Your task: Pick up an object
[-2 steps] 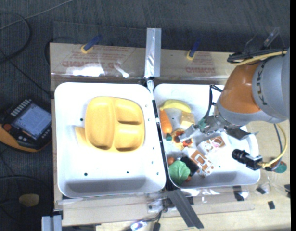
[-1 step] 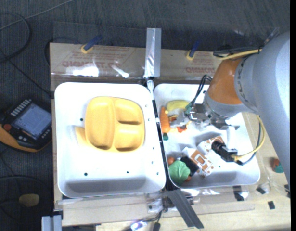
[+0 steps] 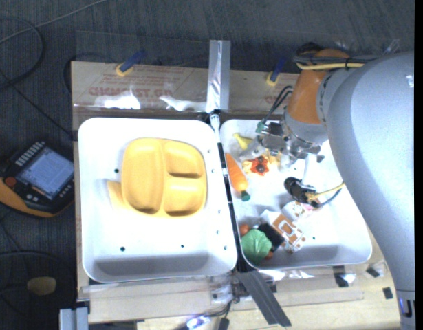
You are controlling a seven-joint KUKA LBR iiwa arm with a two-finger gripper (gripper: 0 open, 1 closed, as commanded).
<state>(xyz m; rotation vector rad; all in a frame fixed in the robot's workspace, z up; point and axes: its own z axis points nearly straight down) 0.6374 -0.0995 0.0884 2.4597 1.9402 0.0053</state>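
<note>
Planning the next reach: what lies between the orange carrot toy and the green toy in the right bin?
In the camera view, bare white bin floor separates the carrot toy from the green toy; a small dark-green tip ends the carrot.

The grey arm's claw (image 3: 274, 145) reaches down into the right-hand shallow white bin (image 3: 349, 243), over its upper part; whether its fingers are parted cannot be made out. Just left of the claw lies an orange carrot-shaped toy (image 3: 236, 174) with a green tip. Beneath the claw sits a small orange-and-red object (image 3: 258, 165). Below it, toward the near wall, lie a green round toy (image 3: 253, 243) and an orange-and-white patterned block (image 3: 289, 230). Well left of the claw, the other white bin (image 3: 101, 253) holds a yellow divided plastic tray (image 3: 163, 176).
</note>
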